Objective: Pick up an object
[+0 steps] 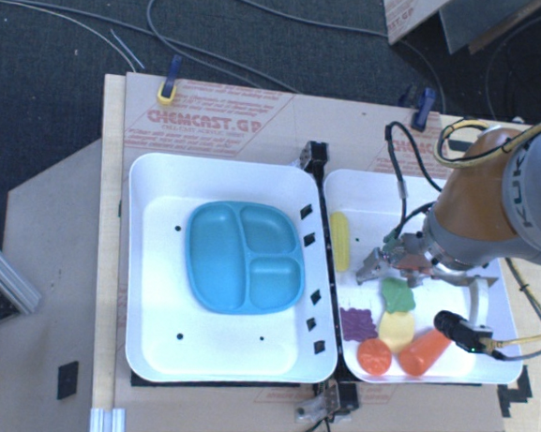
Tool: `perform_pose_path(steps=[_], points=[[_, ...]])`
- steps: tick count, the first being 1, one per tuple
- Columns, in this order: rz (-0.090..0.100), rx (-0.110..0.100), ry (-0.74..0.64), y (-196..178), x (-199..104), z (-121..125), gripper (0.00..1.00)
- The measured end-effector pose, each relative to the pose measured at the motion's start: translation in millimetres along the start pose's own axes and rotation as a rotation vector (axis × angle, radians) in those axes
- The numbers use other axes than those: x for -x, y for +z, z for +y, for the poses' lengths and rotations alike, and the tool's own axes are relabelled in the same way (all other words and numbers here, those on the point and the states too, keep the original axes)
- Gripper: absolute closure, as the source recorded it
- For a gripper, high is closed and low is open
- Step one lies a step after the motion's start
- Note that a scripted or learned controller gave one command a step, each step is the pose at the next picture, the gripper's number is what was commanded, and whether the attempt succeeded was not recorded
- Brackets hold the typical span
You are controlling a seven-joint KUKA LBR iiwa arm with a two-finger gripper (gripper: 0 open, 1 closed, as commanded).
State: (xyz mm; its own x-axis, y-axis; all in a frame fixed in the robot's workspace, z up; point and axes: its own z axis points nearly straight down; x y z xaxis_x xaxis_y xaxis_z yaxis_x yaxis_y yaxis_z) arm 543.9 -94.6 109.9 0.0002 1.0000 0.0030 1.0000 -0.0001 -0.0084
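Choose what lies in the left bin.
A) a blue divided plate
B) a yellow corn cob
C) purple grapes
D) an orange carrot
A: the blue plate lies alone in the left bin, while the corn, carrot and grapes all lie in the right bin.

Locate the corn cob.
The corn cob lies in the right bin, along its left wall, above the purple grapes and left of the tool.
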Motion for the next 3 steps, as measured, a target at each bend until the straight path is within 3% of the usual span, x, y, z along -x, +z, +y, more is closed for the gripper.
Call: perform_pose_path(steps=[1,2,3], points=[[-0.002,0.008,-0.001,25.0,-0.5,0.9,0.0],[-0.003,0.014,0.0,12.0,0.2,2.5,1.0],[-0.004,0.013,0.001,-43.5,9.9,-0.5,1.0]])
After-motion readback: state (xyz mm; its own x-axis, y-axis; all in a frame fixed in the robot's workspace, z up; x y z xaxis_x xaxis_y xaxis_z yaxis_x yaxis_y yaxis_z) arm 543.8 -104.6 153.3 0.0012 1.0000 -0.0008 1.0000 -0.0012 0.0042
